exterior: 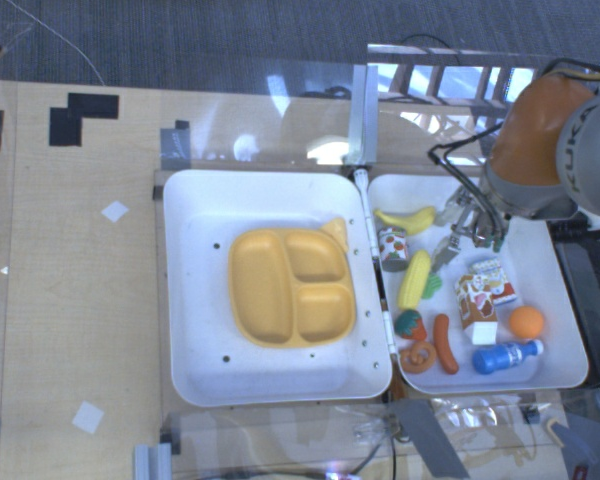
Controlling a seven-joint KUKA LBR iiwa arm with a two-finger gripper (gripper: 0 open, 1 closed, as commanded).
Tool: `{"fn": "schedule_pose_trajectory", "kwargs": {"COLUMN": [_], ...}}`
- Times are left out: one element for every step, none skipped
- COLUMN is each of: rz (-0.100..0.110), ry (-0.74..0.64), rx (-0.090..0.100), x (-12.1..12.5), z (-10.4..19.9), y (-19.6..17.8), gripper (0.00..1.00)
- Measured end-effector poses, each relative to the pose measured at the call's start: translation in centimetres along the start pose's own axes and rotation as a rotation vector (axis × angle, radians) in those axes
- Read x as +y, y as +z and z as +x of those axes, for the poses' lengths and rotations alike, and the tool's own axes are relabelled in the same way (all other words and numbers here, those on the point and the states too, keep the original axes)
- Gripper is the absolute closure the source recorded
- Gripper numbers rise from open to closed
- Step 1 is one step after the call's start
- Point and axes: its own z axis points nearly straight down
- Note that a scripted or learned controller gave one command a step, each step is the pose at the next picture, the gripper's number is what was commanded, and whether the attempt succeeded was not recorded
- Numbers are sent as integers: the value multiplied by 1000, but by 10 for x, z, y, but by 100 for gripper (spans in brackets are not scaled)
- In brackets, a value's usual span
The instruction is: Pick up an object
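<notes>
Two shallow white moulded bins side by side on a pale wood-grain counter [70,298], the left bin [195,368] carrying a glossy yellow plastic tray [290,288] split into three compartments. Crowded in the right bin [570,358]: curved yellow banana [408,219], small printed can [392,245], corn cob [415,278], red sausage [445,343], boxy printed carton [480,298], round orange [526,323], blue bottle [505,356]. Poised over that bin's far half, just right of the corn cob and gripping nothing, the gripper [465,230], metal fingers [446,251] apart.
</notes>
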Motion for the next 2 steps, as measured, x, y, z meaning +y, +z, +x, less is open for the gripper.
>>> {"fn": "schedule_pose_trajectory", "kwargs": {"rz": [20,19], "ry": [170,555], "rx": [-29,-9], "x": [24,36], "z": [-3,-1], "y": [-7,-2], "gripper": [0,0]}}
